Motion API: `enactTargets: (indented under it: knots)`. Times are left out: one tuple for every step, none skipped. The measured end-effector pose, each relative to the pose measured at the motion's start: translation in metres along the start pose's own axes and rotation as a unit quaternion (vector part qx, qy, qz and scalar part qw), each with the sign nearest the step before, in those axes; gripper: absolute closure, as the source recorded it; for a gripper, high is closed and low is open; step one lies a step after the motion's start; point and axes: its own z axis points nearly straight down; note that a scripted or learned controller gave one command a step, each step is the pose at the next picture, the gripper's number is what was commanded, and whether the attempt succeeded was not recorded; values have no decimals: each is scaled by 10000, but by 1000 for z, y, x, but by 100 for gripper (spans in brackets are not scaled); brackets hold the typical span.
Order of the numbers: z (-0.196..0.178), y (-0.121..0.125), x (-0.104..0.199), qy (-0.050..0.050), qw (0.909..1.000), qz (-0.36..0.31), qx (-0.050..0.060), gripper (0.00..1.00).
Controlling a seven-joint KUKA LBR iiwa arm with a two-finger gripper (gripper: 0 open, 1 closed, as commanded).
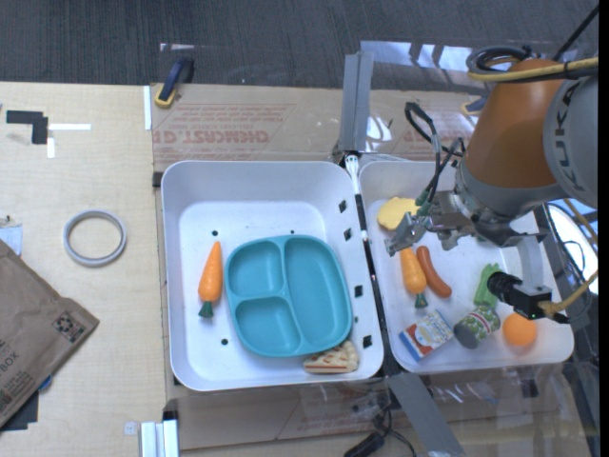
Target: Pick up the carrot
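The carrot (412, 272) lay in the right bin (561, 348) beside a sausage (433, 271) as the gripper (411, 232) hovered just above, finger state unclear; descent and closure looked next.

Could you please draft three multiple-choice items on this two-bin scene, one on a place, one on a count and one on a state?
1. Where does the teal tray lie?
A. left bin
B. right bin
C. wooden bench

2. How many carrots are in the bins?
A. one
B. two
C. four

3. What is the state of the carrot beside the tray?
A. hanging from the claw
B. lying on the left bin's floor
C. lying in the tray

Answers: 1 A, the left bin holds it. 2 B, one in each bin, the second lying under the claw. 3 B, it rests left of the tray, far from the claw.
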Motion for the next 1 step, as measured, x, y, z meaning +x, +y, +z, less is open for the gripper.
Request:
enactTargets:
  knots:
    - [116, 20, -74, -2, 9998, 218, -20, 0]
